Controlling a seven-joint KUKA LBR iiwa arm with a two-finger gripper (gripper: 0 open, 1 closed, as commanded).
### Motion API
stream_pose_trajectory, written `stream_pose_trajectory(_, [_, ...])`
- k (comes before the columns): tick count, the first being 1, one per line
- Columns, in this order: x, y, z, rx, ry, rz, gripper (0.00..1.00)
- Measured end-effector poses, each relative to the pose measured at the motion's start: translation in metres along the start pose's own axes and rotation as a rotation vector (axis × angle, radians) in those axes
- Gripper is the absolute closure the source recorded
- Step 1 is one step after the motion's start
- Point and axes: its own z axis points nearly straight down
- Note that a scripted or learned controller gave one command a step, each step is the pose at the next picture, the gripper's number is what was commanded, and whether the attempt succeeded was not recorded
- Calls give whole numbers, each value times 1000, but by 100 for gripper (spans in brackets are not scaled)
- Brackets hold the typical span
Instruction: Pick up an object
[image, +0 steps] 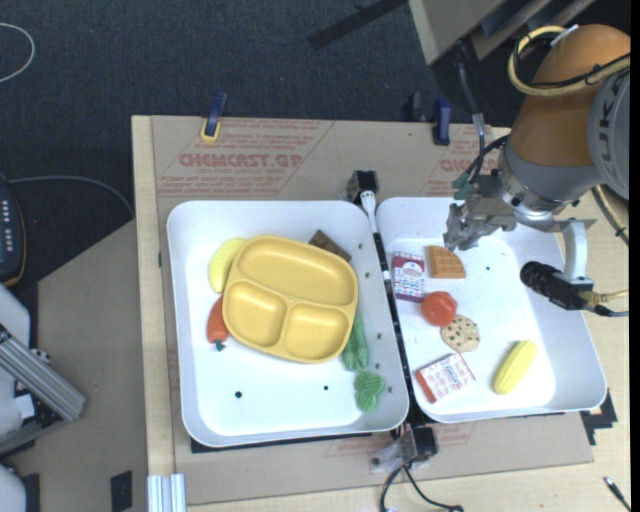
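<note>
My gripper (463, 232) hangs over the back of the right bin (570, 330), just above and behind an orange cracker (445, 263). I see nothing held in it. Also in this bin lie a red and white packet (408, 276), a red tomato (438, 307), a speckled cookie (460, 333), a yellow corn cob (513, 366) and a second red and white packet (444, 377).
The left bin (200, 390) holds a yellow divided plate (290, 298), tilted over other items. Beside it lie a yellow piece (224, 263), a red-orange pepper (216, 323), green leaves (362, 370) and a brown piece (326, 242). The arm comes in from the upper right.
</note>
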Motion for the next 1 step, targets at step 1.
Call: stream_pose_trajectory(1, [50, 24, 1, -1, -1, 1, 100])
